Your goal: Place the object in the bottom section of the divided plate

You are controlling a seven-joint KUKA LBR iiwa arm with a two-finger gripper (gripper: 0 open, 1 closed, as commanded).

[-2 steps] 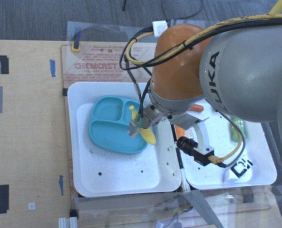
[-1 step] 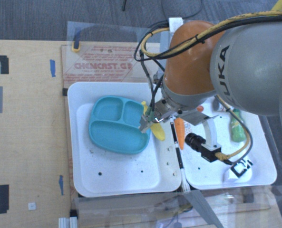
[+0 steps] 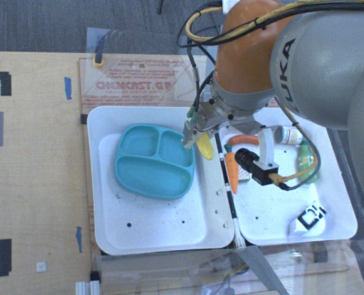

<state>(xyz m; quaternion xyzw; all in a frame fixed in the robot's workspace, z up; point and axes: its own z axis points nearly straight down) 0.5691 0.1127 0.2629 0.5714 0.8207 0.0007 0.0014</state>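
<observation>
One yellow banana (image 3: pixel 204 147) sits just off the blue plate's (image 3: pixel 154 161) right rim, under the claw (image 3: pixel 189 141).

Measured from that plate, the banana lies outside the upper right section, on the strip between the plate and the wall that splits the two white bins (image 3: pixel 102 183); none of it is in the wide bottom section. The claw hangs over the plate's right edge, its tips beside the banana's upper end, and how far it is open, or whether it grips the fruit, cannot be told from this angle. Right of the plate, in the other bin (image 3: pixel 341 220), lie an orange carrot (image 3: pixel 231 168), a red piece (image 3: pixel 243 139), a small bottle (image 3: pixel 289 134), a green item (image 3: pixel 305 155) and a black-and-white box (image 3: pixel 310 217). The grey and orange arm (image 3: pixel 274 54) reaches over them.
</observation>
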